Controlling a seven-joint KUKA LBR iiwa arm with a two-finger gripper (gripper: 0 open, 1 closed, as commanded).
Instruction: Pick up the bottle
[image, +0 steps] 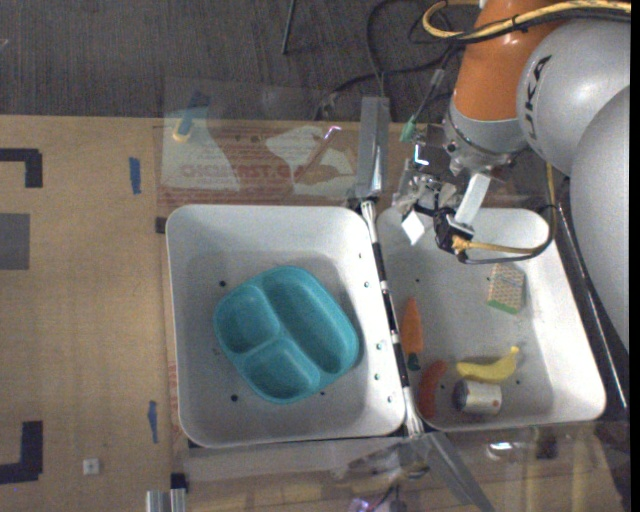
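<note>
A small silvery cylinder (478, 398), the only bottle-like thing here, lies on its side near the front edge of the right bin (570, 300). Touching it on the far side is a yellow banana (489, 367). My gripper (437, 218) hangs over the far left corner of the right bin, well away from the cylinder, under the arm's orange band (500, 70). Nothing shows in its grasp.
In the right bin an orange carrot (411, 326) and a red object (432, 385) lie along the left wall, and a pale checked block (506, 288) sits mid-bin. A teal divided plate (287, 333) lies in the left bin (200, 250). A yellow cable (505, 248) loops below the wrist.
</note>
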